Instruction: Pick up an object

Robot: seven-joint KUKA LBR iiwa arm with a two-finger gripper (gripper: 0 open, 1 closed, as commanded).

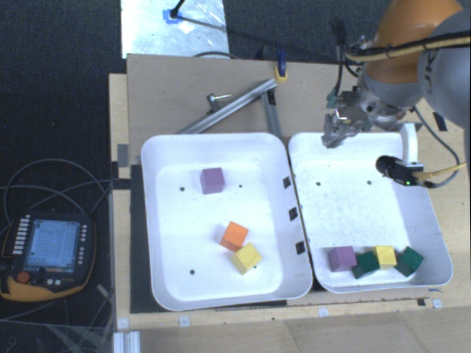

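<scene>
My gripper (335,134) hangs over the far edge of the right bin (353,190), near its top left corner, with no object seen between its fingers. The left bin (173,197) holds a purple cube (212,180), an orange cube (234,235) and a yellow cube (247,258) touching it. Along the near wall of the right bin sit a purple cube (341,258), a dark green block (364,264), a yellow cube (385,255) and another green block (409,259), packed in a row.
A metal bar (228,107) lies slanted on the bench behind the left bin. A teach pendant (48,248) with its cables rests on the floor at the left. A black camera module (394,169) juts over the right bin's far right part.
</scene>
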